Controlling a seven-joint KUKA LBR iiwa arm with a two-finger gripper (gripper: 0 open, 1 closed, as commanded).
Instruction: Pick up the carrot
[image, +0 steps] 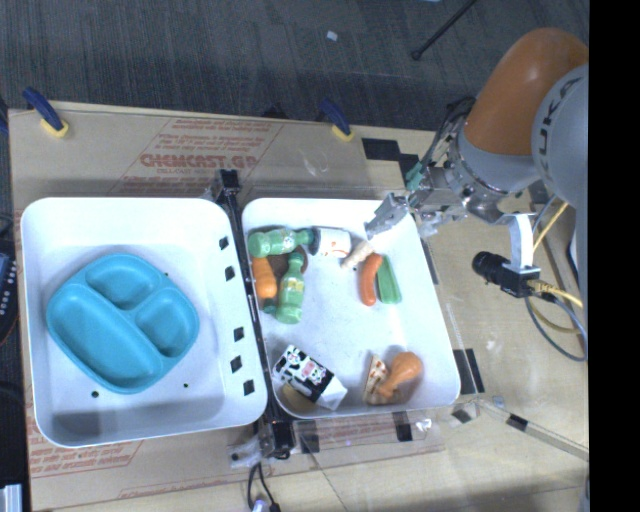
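We counted two white bins on the counter (500, 330). The left bin (60, 400) held one blue divided plate (120, 318) with three compartments. The right bin (330, 340) held the rest. One carrot (264, 279) lay near that bin's left wall, just beside two green bottles (284, 262), one lying across the top and one slanting down along the carrot's right. Toward the right wall we saw one orange sausage-shaped piece (370, 279) touching one green piece (388, 283). At the front lay one black-and-white carton (303, 371) and one brown bread-like item (397, 374). The one gripper (385, 216) hung over the bin's upper right corner, well apart from the carrot; we could not tell whether its jaws stood apart or together.
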